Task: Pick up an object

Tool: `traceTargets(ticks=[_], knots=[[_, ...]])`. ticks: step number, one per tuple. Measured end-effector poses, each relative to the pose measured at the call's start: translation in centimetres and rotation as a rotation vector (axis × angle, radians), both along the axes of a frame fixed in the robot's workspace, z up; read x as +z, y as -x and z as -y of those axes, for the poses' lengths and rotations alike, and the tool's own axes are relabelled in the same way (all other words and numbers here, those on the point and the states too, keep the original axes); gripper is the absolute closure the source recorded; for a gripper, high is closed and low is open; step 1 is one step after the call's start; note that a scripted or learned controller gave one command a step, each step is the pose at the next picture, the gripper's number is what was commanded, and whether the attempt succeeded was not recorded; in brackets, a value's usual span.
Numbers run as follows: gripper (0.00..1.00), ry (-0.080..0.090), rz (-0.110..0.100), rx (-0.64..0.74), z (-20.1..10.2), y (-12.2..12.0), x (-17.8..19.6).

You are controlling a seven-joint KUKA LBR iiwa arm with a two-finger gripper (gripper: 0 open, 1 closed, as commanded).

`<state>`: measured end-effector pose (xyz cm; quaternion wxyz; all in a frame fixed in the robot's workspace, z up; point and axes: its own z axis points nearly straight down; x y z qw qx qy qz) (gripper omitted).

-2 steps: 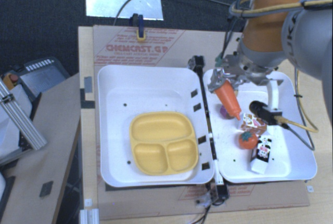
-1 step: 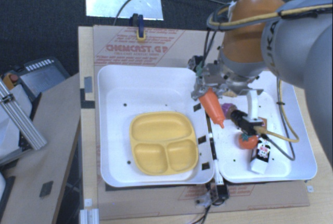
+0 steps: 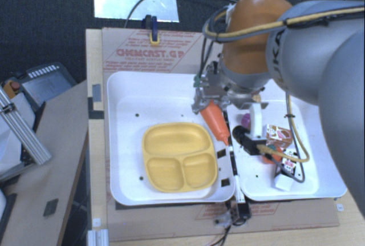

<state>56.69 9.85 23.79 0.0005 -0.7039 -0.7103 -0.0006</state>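
Observation:
My gripper hangs over the right edge of the left bin, below the orange wrist band. An orange carrot-shaped toy slants down and to the right from between its fingers, its tip over the divider between the two bins. The gripper is shut on the carrot's upper end. A yellow divided plate lies in the left bin, just left of and below the carrot.
In the right bin lie a small purple thing, a patterned orange-and-white packet and a white block. The arm's bulk covers the right bin's far part. A cardboard sheet lies behind the bins.

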Motion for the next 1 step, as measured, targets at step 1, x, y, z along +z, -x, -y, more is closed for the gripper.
traceTargets(ticks=[1], knots=[[0.00, 0.001, 0.000, -0.005, 0.25, -0.05, -0.02]])
